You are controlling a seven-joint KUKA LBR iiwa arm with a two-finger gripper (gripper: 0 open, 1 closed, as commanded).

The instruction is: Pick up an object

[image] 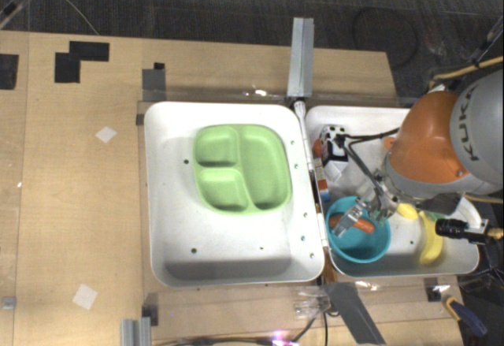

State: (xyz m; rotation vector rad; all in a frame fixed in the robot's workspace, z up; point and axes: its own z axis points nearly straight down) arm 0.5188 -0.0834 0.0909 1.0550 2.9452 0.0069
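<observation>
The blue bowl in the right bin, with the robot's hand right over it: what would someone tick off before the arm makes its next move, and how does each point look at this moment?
1. Hand over the right bin: ok, it hangs above the blue bowl.
2. Something to grab under it: ok, an orange object lies in the bowl, just beside the hand.
3. Object actually between the fingers: cannot tell, the view is too small and cluttered there.
4. Neighbours out of the way: ok, the yellow banana lies beside the bowl, apart from the hand.
5. Cables clear: cannot tell, black cables run close above the hand.
6. Left bin: ok, the green divided tray sits far from the arm.
</observation>
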